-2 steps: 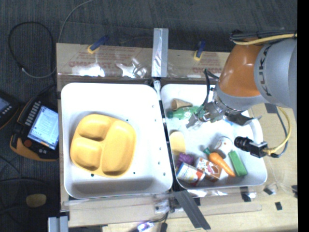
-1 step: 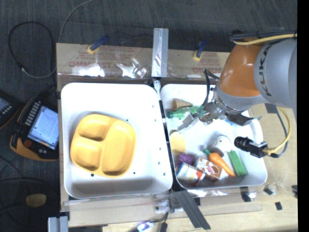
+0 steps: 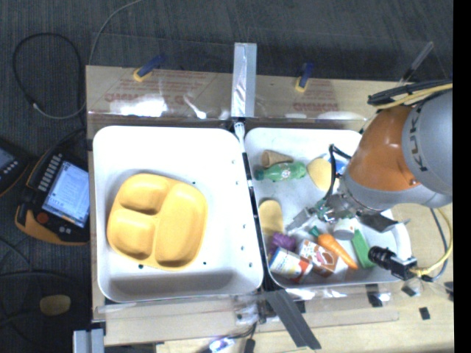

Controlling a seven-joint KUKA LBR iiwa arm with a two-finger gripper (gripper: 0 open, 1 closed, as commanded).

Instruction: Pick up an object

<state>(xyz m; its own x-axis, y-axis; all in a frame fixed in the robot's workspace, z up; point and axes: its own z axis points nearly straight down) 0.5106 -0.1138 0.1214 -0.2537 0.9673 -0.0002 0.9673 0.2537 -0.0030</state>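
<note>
Seen from above, the arm (image 3: 390, 153) reaches in from the right edge and hangs low over the right bin (image 3: 309, 140). Its gripper (image 3: 324, 213) sits just above the clutter at lower centre-right, likely lined up for a grab. I cannot tell if it is released or clenched. Candidate objects crowd beneath: a carrot (image 3: 337, 248), a green bottle (image 3: 281, 172), a small carton (image 3: 288, 265). The left bin (image 3: 125, 142) holds a yellow tray (image 3: 156, 218), well apart.
</note>
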